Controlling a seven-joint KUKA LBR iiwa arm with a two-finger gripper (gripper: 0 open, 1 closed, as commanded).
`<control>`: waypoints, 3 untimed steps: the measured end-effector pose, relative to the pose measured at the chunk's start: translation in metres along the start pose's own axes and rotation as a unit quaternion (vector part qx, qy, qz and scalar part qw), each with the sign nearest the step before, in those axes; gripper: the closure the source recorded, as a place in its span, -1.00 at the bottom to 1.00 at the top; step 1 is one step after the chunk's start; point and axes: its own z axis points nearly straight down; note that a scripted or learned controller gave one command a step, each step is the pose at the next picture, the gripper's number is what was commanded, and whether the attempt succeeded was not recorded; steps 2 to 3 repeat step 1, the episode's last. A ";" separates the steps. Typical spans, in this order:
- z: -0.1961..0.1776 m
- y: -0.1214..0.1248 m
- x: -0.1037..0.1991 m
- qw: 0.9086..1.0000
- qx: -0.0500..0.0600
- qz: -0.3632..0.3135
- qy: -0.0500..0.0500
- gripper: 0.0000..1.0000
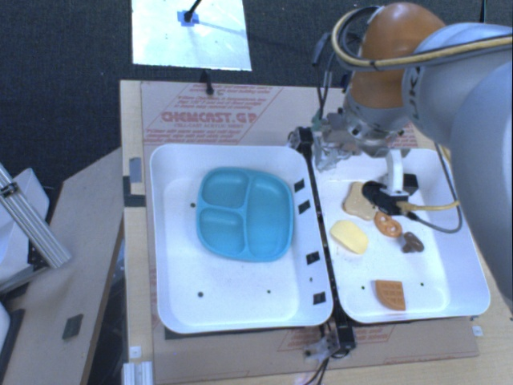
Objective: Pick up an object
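We found the gripper (329, 155) near the right bin's (449, 299) inner wall, its grip state indeterminable, and judged it should centre over the yellow wedge (349, 237) before descending.

yellow wedge (349, 237), orange waffle (390, 294), pretzel (388, 224), brown lump (412, 243), all in right bin (449, 273)

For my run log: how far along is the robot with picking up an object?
Done: nothing looks lifted. The waffle, yellow piece, pretzel, brown lump and beige piece all lie on the right bin's floor. In hand: the gripper is low near that bin's far corner beside the left bin, apart from them. Left: reach one piece, grip it and lift it.
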 end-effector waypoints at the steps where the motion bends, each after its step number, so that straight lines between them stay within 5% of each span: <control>1: -0.002 0.000 0.063 1.000 -0.001 -0.001 0.000 1.00; 3: -0.002 0.000 0.063 1.000 -0.001 -0.001 0.000 1.00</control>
